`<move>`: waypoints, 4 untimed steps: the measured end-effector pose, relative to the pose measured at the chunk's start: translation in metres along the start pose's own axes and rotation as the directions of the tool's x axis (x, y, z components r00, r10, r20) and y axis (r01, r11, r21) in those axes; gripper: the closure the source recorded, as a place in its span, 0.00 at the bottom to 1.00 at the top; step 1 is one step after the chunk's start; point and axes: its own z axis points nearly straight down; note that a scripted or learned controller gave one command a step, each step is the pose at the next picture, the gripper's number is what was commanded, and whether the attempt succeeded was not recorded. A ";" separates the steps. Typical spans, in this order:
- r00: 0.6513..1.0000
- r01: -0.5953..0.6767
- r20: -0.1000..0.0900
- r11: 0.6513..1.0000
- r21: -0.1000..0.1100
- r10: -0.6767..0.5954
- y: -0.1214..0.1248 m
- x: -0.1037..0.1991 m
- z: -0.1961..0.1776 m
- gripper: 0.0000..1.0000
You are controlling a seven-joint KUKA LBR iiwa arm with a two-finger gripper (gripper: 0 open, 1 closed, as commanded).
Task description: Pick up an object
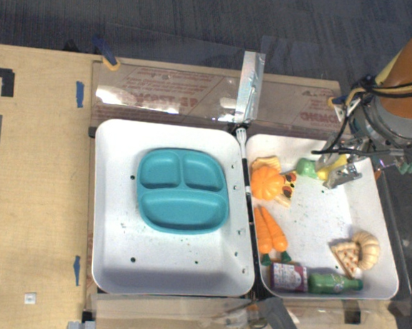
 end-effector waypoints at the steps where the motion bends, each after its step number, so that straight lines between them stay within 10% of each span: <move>1: 1.000 -0.005 0.000 1.000 -0.002 0.005 -0.001 0.001 -0.006 1.00; 2: 1.000 -0.005 0.011 1.000 0.001 0.005 -0.001 -0.002 -0.019 1.00; 3: 1.000 0.002 -0.012 1.000 -0.008 -0.002 0.074 0.021 -0.033 1.00; 4: 1.000 0.004 -0.013 1.000 -0.009 -0.004 0.098 -0.052 -0.028 1.00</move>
